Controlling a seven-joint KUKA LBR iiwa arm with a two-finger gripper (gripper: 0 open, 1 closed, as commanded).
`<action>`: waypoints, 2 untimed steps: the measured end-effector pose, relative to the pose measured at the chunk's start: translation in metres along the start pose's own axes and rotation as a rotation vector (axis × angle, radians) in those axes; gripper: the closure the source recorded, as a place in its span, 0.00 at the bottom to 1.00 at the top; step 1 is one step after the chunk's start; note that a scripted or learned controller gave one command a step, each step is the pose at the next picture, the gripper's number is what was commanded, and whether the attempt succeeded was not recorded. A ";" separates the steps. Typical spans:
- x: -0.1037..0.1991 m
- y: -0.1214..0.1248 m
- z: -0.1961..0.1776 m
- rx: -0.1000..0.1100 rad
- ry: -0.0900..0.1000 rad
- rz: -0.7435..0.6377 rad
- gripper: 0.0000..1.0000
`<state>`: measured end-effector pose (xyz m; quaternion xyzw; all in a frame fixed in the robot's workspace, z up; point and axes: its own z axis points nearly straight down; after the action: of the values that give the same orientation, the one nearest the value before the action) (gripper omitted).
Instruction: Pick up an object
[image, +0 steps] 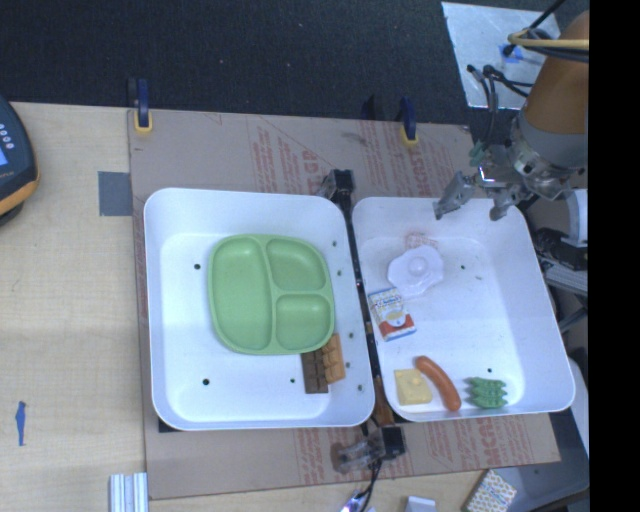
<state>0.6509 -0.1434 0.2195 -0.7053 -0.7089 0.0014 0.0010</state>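
Camera view: hand (475, 200) spread apart, grasping nothing, poised over right bin's (545, 300) far rim. Step judged: approach. Candidate sausage (438, 383) lies at near edge; next move requires travel toward it and descent.

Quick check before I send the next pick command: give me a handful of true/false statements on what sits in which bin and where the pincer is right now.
1. The green divided plate lies in the left bin. True.
2. The sausage lies in the left bin. False: it is in the right bin, beside the yellow block.
3. The pincer is over the right bin's far edge, with nothing between its fingers. True.
4. The small carton sits on the plate. False: it lies on the right bin's floor.
5. The brown waffle piece is by the plate's near edge. True.
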 end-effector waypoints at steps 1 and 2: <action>0.031 -0.091 0.094 0.015 0.004 0.002 0.00; 0.021 -0.021 0.119 -0.004 -0.001 -0.001 0.00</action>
<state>0.6290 -0.1229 0.1004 -0.7048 -0.7094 0.0001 -0.0008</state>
